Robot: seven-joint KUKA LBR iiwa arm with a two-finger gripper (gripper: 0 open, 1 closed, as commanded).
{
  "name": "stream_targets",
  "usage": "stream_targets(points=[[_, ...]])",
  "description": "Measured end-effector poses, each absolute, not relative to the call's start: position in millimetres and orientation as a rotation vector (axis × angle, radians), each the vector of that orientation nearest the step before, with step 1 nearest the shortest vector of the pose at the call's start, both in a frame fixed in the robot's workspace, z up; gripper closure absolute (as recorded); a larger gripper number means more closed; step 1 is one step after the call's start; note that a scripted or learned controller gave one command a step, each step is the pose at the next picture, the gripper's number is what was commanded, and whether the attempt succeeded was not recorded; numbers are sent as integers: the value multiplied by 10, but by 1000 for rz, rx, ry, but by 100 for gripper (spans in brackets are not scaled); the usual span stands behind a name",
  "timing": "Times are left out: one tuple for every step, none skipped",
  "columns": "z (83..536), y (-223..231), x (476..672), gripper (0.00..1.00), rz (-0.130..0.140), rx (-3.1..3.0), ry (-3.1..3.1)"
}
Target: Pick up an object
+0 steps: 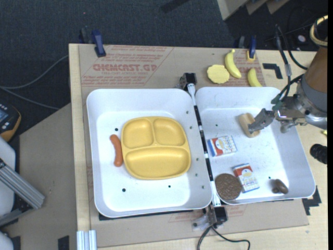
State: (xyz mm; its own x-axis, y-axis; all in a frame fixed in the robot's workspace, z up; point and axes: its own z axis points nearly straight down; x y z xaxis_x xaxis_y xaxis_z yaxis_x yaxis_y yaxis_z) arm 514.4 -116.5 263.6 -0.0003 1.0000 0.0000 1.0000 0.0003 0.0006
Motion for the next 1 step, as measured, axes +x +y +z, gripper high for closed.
stream_targets(points=[[1962, -1571, 5807, 0, 0, 2220, 2218]])
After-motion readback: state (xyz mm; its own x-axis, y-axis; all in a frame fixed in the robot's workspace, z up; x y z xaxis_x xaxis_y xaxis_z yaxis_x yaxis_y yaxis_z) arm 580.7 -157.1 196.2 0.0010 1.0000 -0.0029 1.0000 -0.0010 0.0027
